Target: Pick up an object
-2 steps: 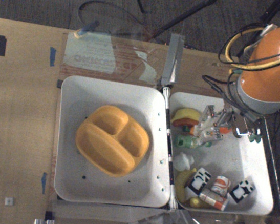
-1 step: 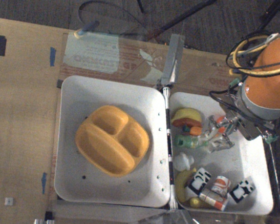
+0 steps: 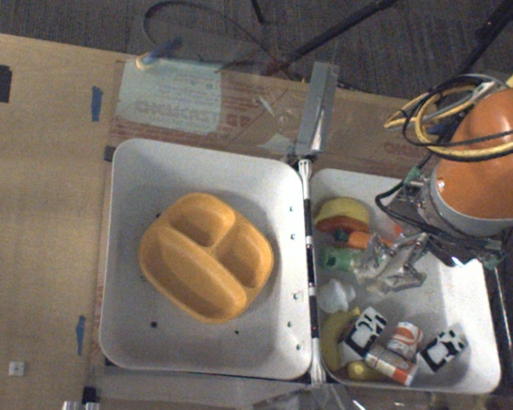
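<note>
End effector (image 3: 398,264) hangs over the right bin (image 3: 479,306), just beside the yellow fruit (image 3: 344,210), probably lining up a grab; can't tell its grip state.

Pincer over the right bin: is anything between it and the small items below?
Nothing visible blocks it. The pincer hangs directly above the right bin, beside the green item; the cluttered small pieces lie open beneath.

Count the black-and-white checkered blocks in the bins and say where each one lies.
2, both in the right bin near its front edge: one checkered block left of the small can, another checkered block to its right. More may be hidden under the arm.
</note>
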Robot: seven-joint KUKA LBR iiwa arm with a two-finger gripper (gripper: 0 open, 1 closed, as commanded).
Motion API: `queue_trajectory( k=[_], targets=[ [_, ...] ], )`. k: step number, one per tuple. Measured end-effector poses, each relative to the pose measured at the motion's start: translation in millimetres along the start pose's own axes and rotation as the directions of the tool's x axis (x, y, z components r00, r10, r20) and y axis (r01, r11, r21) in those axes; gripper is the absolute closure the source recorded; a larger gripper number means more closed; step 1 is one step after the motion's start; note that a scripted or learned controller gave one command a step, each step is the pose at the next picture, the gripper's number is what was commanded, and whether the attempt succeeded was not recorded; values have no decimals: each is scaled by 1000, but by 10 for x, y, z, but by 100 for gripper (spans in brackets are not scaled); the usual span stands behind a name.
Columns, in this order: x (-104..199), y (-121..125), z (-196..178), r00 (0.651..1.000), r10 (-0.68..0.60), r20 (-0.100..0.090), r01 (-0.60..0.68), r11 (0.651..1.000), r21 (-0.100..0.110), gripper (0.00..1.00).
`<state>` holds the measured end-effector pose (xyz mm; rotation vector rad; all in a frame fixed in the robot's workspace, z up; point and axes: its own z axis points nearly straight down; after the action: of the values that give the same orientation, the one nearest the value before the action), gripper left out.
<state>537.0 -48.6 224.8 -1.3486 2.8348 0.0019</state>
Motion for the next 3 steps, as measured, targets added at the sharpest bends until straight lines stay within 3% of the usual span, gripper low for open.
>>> queue_trajectory(
  k=[1,2,3],
  targets=[
    [-19,-7,-111,1000,4,6,-4,1000,3,100],
    [196,313,-125,978,-207,-1,207,978,0,100],
    [55,315,-32,751,-660,2,660,751,2,100]
  ],
)
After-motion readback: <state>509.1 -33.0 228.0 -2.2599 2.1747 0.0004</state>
